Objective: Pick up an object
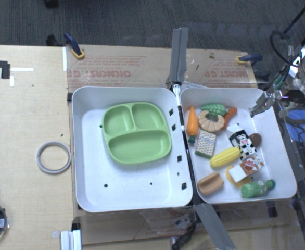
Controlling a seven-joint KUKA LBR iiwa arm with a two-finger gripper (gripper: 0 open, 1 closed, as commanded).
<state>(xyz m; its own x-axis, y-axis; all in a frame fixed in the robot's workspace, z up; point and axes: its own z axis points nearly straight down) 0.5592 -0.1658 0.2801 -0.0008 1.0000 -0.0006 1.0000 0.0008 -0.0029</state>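
Nearest us, the green toy bottle (257, 188) lies at the right bin's (282, 139) front wall, the hot dog (210, 183) just left of it. We'd judge these toys light, hard plastic and slick. Behind them sits the yellow corn (225, 157), rounded and clear on both flanks: grip it across its middle. Farther back, the pincer (260, 106) hangs at the bin's far right rim, its grip impossible to read.
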